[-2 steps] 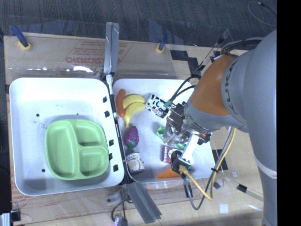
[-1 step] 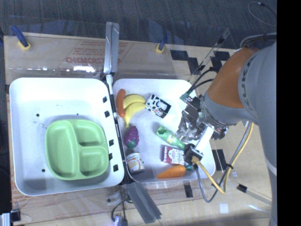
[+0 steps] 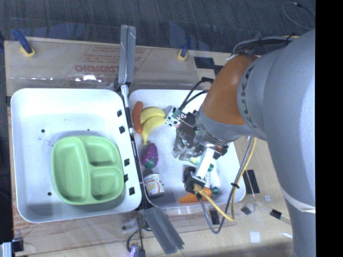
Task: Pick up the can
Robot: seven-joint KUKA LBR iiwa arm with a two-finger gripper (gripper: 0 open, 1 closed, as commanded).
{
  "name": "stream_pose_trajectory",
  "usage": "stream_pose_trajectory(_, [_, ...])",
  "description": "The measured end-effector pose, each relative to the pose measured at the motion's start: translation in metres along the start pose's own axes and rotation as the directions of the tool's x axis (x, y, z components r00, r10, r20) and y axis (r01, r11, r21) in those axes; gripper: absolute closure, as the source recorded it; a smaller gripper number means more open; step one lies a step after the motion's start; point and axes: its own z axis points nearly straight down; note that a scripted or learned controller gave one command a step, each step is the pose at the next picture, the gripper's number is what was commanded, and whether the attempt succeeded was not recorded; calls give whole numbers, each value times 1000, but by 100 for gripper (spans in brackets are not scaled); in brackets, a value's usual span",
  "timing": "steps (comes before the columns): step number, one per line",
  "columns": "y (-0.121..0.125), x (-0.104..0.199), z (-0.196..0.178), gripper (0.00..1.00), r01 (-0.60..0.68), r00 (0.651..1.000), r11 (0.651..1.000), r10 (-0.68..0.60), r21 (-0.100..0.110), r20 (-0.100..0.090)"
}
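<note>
Nearest the camera in my right-hand white bin (image 3: 161, 96), the small cylindrical tin can with a pale printed label (image 3: 154, 186) lies against the near-left corner, hard by the divider wall, and it looks tipped onto its side, though I cannot be certain of that at this size. Just beyond it sits the dark purple bunch of grapes (image 3: 150, 155), close enough to crowd a finger coming down on that side. To the can's right, along the near wall, I make out an orange carrot-shaped piece (image 3: 188, 198) and a white tube with green print (image 3: 207, 170). My pincer (image 3: 185, 150) hangs over the middle of the bin, beside the tube and well apart from the can; whether it stands wide or narrow I cannot tell, for the wrist hides it. To do this step well, I judge I should travel toward the near-left corner, turn the wrist so the fingers straddle the can across its round body, not its ends, and keep one finger clear of the wall and the other clear of the grapes before descending. Farther off lie the yellow banana (image 3: 151, 119) and an orange-red pepper-like piece (image 3: 138, 115) at the far-left, out of my path. In the left bin the green divided plastic plate (image 3: 88, 169) is no concern.
</note>
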Motion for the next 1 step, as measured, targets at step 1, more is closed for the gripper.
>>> stream_pose_trajectory(1, [-26, 13, 30, 100, 125, 992, 992, -125, -2, 0])
